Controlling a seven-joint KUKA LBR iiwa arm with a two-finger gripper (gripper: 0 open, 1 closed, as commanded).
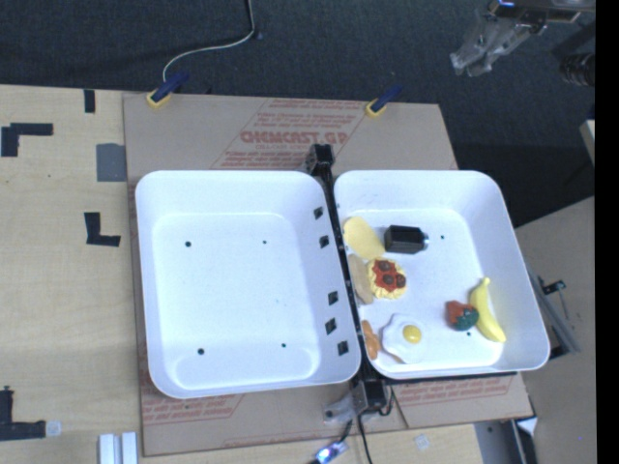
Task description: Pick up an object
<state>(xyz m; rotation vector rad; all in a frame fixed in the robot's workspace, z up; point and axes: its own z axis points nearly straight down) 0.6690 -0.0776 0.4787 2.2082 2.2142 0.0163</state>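
Fried egg (403, 336): toy, nearest us at the front of the right bin (503, 211), lying flat; thin, poor purchase.
Banana (486, 312): small plastic one by the right wall, touching a red-and-teal piece (460, 315); light, stiff, probably slick, best pinched across its middle.
Black block (404, 239): squared sides, stands apart, the easiest grab in my view.
Left bin (232, 278): bare white floor.
Pincer (476, 56): high up off the tabletop, top right; can't tell its state.

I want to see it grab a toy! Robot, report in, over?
Gripper up high, beyond the bins, holding nothing. Toys wait in right bin: banana, fried egg, black block. Nothing in the way.
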